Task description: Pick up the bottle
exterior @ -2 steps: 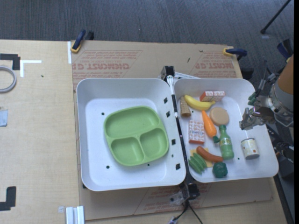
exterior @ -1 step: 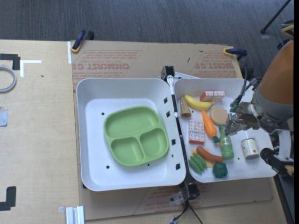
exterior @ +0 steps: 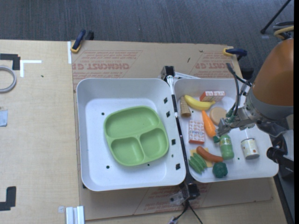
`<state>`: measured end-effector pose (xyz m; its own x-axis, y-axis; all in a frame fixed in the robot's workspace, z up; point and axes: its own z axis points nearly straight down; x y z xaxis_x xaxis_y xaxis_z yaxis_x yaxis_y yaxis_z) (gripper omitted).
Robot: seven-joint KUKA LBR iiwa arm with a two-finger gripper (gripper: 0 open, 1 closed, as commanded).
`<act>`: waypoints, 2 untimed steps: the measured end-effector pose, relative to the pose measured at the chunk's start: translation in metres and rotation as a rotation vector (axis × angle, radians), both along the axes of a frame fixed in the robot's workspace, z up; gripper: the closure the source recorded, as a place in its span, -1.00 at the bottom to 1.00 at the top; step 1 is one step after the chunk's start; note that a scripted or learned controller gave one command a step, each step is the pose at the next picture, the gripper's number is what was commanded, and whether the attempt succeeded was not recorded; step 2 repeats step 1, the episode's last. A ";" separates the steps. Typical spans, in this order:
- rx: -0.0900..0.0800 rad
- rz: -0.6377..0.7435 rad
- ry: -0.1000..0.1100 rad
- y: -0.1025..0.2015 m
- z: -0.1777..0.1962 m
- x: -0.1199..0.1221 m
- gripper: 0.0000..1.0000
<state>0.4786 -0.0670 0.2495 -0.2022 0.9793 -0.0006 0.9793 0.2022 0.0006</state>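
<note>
Hovering over the right bin (exterior: pixel 261 169), the gripper (exterior: pixel 226 128) is positioned at the top end of the bottle (exterior: pixel 226 147).
The green bottle is seen lying on the bin floor between a carrot (exterior: pixel 208 123) and a white can (exterior: pixel 250 149); whether the fingers are open or closed cannot be told.

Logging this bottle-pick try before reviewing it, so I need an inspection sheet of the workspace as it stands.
Surface: wooden bench with a cardboard sheet under two white bins.
Job's things: green bottle lying in the right bin, by the gripper.
Clutter: banana, carrot, sausage, broccoli, white can, small boxes; green divided plate in the left bin.
Grippers: gripper low over the bottle's top; finger state unclear.
Cables: black cables along the arm; more at the bench's front edge.
Surroundings: dark carpet; clamps on the cardboard.
</note>
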 end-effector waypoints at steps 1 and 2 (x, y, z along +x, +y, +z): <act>0.000 0.028 0.001 0.010 -0.017 0.000 1.00; 0.000 0.028 0.001 0.010 -0.017 0.000 1.00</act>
